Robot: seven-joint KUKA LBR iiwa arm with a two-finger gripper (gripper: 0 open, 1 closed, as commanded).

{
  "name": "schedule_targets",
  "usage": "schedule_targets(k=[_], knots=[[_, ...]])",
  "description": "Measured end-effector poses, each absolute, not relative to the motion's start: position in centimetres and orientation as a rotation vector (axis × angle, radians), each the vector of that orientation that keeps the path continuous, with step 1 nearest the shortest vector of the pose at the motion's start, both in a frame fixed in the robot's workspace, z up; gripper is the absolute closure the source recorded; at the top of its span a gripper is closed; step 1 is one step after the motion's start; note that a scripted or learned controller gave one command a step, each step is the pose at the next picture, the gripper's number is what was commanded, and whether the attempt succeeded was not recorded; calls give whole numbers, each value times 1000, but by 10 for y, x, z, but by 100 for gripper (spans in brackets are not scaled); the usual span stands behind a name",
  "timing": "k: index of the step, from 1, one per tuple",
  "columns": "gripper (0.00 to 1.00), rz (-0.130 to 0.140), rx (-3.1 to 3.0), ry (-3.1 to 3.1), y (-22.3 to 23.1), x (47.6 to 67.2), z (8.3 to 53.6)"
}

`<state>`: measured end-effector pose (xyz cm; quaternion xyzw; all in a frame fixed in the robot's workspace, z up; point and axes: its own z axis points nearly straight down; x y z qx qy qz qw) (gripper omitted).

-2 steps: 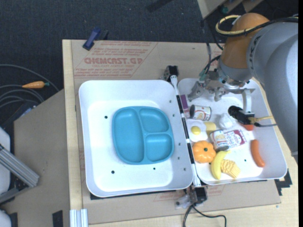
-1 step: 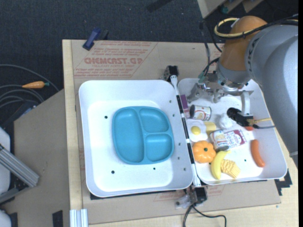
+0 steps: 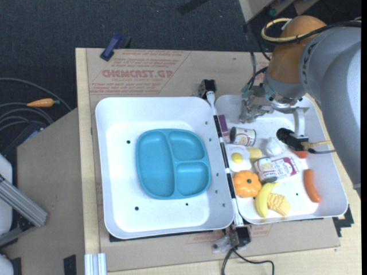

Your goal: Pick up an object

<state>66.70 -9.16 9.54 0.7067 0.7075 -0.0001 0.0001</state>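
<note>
1. The gripper [image 3: 252, 109] hangs over the far left corner of the right bin [image 3: 343, 198], at the end of the grey arm [image 3: 330, 67] reaching in from the right. Whether it is open or closed cannot be told from this slanted view, and nothing can be seen held in it.
2. The pickable things all lie in the right bin. A small tin [image 3: 243, 136] lies on its side just near of the gripper. Nearer still are a printed packet [image 3: 278, 168], an orange fruit [image 3: 246, 184], a banana [image 3: 262, 200] and a sausage [image 3: 312, 186] by the right wall.
3. The left bin [image 3: 103, 153] holds a blue divided plate [image 3: 172, 162], well apart from the gripper and too flat to be an easy grasp.
4. The step in hand looks like choosing and lining up on a target, and the tin is the natural choice since it lies closest.
5. To do it well, centre the tool over the tin's middle and turn the wrist so the jaws close across its round body, not along its length.
6. Come straight down. The tin sits close to the bin's left wall, so a slanted approach could catch the rim or roll the tin away.
7. Close firmly only once the tin is between the jaws, then lift slowly. Being round, it will probably slip under an off-centre squeeze.
</note>
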Motion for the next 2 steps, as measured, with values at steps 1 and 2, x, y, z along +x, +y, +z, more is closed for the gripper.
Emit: schedule_targets(k=[1, 2], knots=[[0, -1, 2220, 2223, -92, 667, 95], [0, -3, 2223, 2223, -92, 666, 85]])
